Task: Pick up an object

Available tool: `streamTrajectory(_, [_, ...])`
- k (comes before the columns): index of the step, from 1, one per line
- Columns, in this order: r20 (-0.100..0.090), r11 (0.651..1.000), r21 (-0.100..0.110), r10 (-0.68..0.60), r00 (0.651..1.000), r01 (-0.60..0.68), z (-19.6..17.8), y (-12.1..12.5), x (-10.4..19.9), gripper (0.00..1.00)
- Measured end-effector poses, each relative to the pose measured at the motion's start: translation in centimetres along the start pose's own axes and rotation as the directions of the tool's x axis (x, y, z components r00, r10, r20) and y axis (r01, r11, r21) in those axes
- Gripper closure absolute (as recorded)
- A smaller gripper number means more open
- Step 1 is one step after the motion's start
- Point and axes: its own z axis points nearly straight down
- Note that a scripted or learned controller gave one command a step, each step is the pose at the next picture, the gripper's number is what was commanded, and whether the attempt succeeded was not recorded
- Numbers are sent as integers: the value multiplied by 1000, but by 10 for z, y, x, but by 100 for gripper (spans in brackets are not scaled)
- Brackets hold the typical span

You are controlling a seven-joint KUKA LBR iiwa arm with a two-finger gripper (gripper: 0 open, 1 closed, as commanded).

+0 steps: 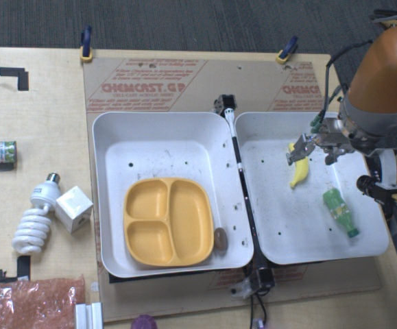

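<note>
Banana point(299, 173) is the nearest candidate for picking: a small yellow toy fruit, smooth and slightly curved, with a darker tip at its upper end. It lies in the right bin point(267, 242), in the upper middle of the floor, its long axis running nearly straight up and down the view, the lower end bending a touch toward the left. Its top end sits right under the gripper point(315, 148), which hangs over the bin from the right on the grey arm with its orange band. Two dark fingers show spread apart, one down by the banana's upper end and one further right; I see nothing caught between them, and whether the left finger actually touches the fruit I cannot tell from here.

Lower and to the right in the same bin lies a green bottle point(339, 212), tilted so its cap end points toward the bottom right corner. It is well apart from the banana.

Beside it, the left bin point(109, 184) holds a yellow divided plate point(169, 221) with three compartments, lying flat in the lower part of the floor. A small brownish oval object point(220, 238) rests just beside the plate's right edge, touching or nearly so.

Outside the bins, on the bench to the left, there is a spiral light bulb point(35, 216), a white cube point(74, 208) just beside it, and a small green can point(0, 153) further up.
</note>
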Motion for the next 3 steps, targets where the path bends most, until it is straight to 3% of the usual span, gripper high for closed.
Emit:
streamTrajectory(1, [0, 1000, -1, 2, 1000, -2, 112, 32, -57, 0])
streamTrajectory(2, [1, 1000, -2, 4, 1000, -4, 102, 33, -58, 100])
streamTrajectory(3, [0, 1000, -1, 2, 1000, -2, -9, -63, -42, 100])
